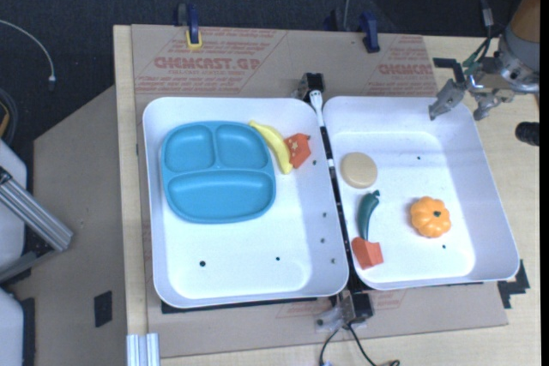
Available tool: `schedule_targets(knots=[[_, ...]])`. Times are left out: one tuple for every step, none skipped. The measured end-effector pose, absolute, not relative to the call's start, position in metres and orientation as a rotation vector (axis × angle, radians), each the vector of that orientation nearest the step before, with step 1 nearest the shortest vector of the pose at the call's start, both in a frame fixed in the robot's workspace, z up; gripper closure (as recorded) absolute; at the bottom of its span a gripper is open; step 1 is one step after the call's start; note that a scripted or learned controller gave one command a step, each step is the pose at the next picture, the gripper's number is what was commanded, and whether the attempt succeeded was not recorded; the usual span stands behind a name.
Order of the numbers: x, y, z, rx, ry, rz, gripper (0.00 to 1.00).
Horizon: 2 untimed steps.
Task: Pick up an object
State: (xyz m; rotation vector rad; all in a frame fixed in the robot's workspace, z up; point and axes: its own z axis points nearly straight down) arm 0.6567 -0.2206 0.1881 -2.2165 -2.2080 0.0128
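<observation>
**Operator:** Pumpkin (431,217), small and orange, is what I'd call the likeliest pick from here. It sits in the right bin (489,184), toward that bin's right side, well apart from everything else.

**Colleague:** What else is in that bin?

**Operator:** I see a pale round disc (358,170) near the left wall, a dark green pepper (368,211) just below it, and a red block (369,253) touching the pepper's lower end.

**Colleague:** And the gripper?

**Operator:** My gripper (463,103) hangs over the right bin's far right corner, fingers spread apart, nothing between them. It is well away from the pumpkin.

**Colleague:** Left bin?

**Operator:** I've got a blue divided plate (219,171) in the left bin (232,279), a yellow banana (273,146) lying against the plate's upper right edge, and a small orange-red piece (298,150) just beside the banana.

**Colleague:** Any writing you can read?

**Operator:** On the brown board (137,184) under the bins, red print reads "CHEMCAST G.P." above the left bin. A similar red print sits at the right, too partial for me to read fully.
</observation>
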Motion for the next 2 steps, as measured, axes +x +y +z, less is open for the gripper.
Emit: schedule_targets(knots=[[0.66, -0.22, 0.198, -2.222, -2.222, 0.0, 0.0], [0.666, -0.217, 0.154, -2.217, -2.221, 0.003, 0.0]])
